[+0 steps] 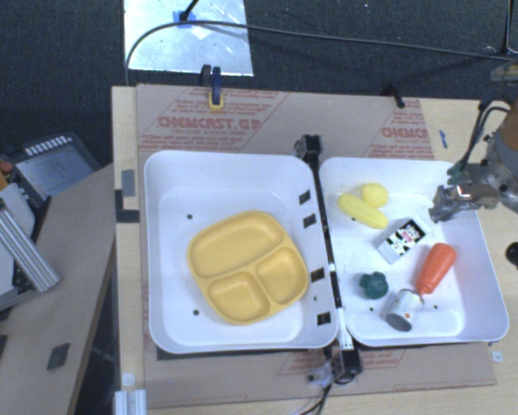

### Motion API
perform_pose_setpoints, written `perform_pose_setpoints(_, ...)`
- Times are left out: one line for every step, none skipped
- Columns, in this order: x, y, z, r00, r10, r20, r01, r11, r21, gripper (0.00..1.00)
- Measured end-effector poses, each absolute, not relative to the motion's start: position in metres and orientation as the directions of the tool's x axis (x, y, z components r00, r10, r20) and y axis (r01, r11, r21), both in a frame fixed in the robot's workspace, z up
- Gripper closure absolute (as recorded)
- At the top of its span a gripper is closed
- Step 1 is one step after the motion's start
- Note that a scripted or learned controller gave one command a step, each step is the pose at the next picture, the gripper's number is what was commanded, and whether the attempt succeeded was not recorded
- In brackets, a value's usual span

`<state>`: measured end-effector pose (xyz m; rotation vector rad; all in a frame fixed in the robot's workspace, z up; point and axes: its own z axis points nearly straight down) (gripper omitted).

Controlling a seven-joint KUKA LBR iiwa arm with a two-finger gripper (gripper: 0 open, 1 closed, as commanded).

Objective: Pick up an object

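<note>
Nearest us, a grey cup point(402, 309) lies in the right bin point(492, 318) beside an orange carrot point(435, 266). Our gripper point(449, 199) hovers over that bin's right rim; we cannot tell its fingers' state.

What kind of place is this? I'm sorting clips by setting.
Probably a robotics lab bench: two white bins on cardboard, toy items such as a corn cob, and a robot arm reaching in.

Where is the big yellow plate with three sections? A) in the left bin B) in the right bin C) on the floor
A, the yellow divided plate lies flat in the left bin, while the toys sit in the right bin.
</note>
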<state>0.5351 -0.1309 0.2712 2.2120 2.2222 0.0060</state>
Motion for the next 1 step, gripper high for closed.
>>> perform_pose_setpoints(0.5421, -0.0764, 0.2716, -0.009, 1.000, 0.001, 1.000, 0.009, 0.003, 1.00)
